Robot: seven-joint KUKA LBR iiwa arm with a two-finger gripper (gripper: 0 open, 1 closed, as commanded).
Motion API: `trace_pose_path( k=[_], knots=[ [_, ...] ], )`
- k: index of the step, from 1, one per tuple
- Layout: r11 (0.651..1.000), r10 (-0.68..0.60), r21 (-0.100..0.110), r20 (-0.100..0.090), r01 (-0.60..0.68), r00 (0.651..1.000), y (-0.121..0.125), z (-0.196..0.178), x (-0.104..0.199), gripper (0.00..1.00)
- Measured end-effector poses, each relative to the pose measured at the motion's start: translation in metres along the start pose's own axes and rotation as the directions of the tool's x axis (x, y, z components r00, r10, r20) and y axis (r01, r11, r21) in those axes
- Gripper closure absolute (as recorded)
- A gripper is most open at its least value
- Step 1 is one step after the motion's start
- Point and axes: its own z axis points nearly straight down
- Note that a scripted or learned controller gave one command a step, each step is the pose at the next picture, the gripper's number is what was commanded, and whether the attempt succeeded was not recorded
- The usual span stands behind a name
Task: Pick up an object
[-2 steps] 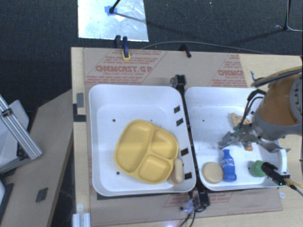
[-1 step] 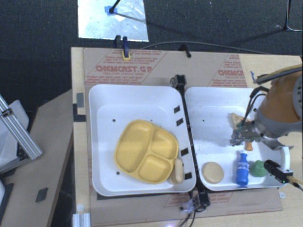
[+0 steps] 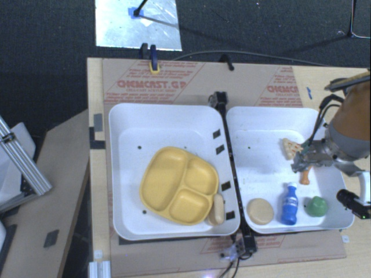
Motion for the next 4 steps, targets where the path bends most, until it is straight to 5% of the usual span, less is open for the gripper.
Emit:
trace_pose_path(
  k=[1,4],
  knots=[
    [1.0,-0.001,0.0,0.0,0.001,1.0,0.002,-0.032,-0.001,1.0],
    [1.0,-0.006,0.004,-0.003,0.006,1.0,0.038,-0.05,0.153,1.0]
  ],
)
